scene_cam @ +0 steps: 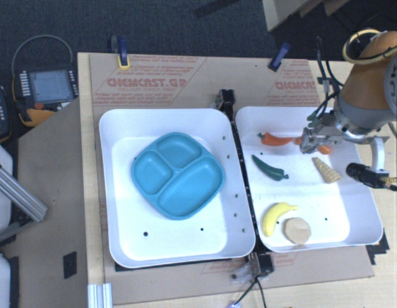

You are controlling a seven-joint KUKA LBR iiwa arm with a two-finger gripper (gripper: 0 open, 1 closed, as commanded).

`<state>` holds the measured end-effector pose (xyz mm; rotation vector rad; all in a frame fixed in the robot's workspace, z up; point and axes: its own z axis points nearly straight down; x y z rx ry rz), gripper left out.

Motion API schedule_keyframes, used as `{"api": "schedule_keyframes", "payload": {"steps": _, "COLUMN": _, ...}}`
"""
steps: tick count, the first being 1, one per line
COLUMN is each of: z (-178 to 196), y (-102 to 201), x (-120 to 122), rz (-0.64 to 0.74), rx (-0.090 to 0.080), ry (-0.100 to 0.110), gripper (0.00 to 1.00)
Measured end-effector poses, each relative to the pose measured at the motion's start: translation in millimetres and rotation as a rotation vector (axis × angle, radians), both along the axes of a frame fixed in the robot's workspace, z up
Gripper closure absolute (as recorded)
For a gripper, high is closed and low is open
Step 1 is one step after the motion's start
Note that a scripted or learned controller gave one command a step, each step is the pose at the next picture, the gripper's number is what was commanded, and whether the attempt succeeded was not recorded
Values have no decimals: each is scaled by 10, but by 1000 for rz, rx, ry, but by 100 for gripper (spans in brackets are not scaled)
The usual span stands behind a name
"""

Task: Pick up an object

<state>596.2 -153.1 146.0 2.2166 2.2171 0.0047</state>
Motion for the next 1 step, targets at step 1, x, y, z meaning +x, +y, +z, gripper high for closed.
{"api": "schedule_keyframes", "payload": {"steps": 1, "z": 440, "y": 33, "x": 26, "rz": 1, "rx": 1, "ry": 1, "gripper": 100}}
